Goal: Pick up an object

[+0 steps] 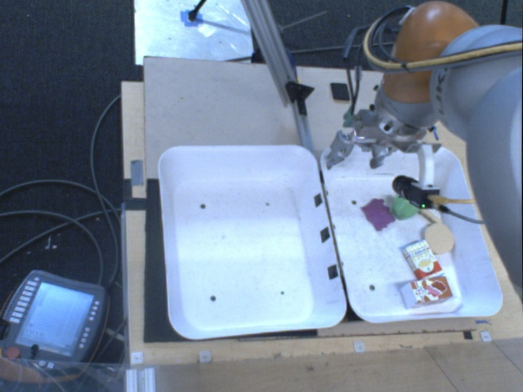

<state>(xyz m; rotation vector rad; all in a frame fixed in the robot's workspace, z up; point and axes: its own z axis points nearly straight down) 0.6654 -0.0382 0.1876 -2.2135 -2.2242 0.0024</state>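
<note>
The arm (478, 64) runs off the right edge, its gripper (359, 147) too blurry to read the fingers, the green thing (403, 208) is half tucked under a black part (409, 189), and the near-left pendant (49, 317) gets clipped.

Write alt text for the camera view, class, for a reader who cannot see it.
A grey robot arm with an orange band reaches in from the right, its gripper above the far edge of the right bin. That bin holds a purple piece, a green piece, a tan disc and two small red-and-white packets. The left bin sits beside it.
</note>
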